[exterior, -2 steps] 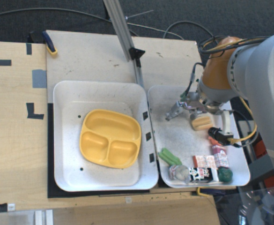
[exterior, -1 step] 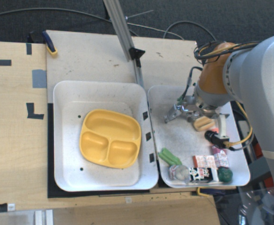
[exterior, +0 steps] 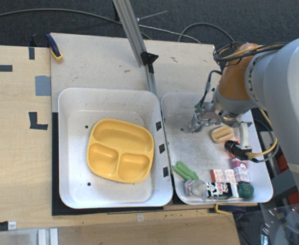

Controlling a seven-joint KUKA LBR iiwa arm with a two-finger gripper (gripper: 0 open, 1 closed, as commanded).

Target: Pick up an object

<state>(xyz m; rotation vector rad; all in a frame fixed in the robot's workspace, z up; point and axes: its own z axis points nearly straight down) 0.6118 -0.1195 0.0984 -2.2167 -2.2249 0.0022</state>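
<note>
The end effector (exterior: 196, 126) hangs low over the right bin (exterior: 190, 152), beside a tan block (exterior: 221, 134); whether it is apart or together cannot be told. A yellow divided plate (exterior: 120, 150) lies in the left bin (exterior: 72, 137).

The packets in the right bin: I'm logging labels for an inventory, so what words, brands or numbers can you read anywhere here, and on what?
No text can be read.
Red and white packets: printing, too blurred to read.
Black and white packet: markings too small to read.
Pink packet: print too blurred to read.
Yellow plate: no markings.
</note>
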